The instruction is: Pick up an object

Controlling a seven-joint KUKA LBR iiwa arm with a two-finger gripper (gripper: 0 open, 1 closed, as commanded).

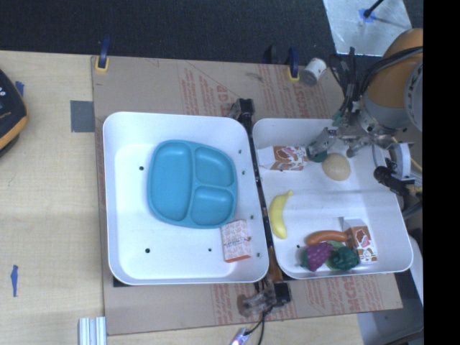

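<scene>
My gripper (336,146) hangs over the far part of the right bin (381,200), open, with nothing between its fingers. A beige egg-shaped object (336,168) lies just below the fingertips, in front of them. A small brown and white carton (289,157) lies to the left of the gripper. Nearer the front of this bin are a yellow banana (279,213), an orange hot dog (328,236), purple grapes (318,255), a green item (343,259) and a second carton (361,241).
The left bin (122,214) holds a blue divided plate (192,183) and a small carton (236,240) at its front right. The ridge where the two bins meet (257,192) runs between them. Cables and the arm's orange band (395,70) are at the far right.
</scene>
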